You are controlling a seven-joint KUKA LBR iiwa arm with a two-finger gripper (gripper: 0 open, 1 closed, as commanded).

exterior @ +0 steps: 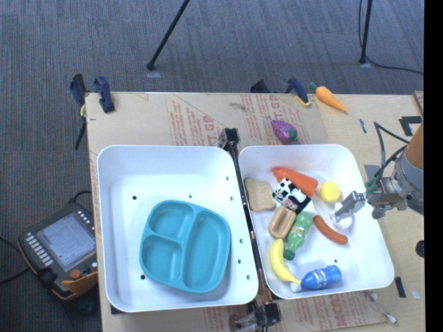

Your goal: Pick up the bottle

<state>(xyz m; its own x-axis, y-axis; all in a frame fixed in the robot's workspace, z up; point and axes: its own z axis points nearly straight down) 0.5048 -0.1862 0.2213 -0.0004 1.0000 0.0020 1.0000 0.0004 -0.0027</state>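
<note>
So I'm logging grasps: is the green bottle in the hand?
No, the green bottle lies in the right bin among toy food, apart from the hand.

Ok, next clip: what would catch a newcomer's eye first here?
Probably the teal tray, alone in the left bin. Next, the heap of toy food in the right bin: a green bottle in the middle, a banana and a blue bottle near the front. The gripper hangs over that bin's right side, above a sausage.
</note>
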